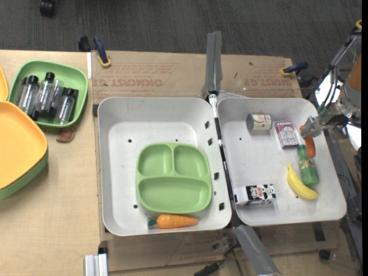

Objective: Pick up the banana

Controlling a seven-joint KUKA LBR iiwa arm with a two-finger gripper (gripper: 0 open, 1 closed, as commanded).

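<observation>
Banana (301, 184) below the hand (313, 126)

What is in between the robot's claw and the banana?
In the camera view, a green bottle with an orange cap lies between the gripper and the banana, beside the banana.

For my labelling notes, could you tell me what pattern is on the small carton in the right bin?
The small carton has a black-and-white cow-spot pattern, seen in the camera view.
</observation>
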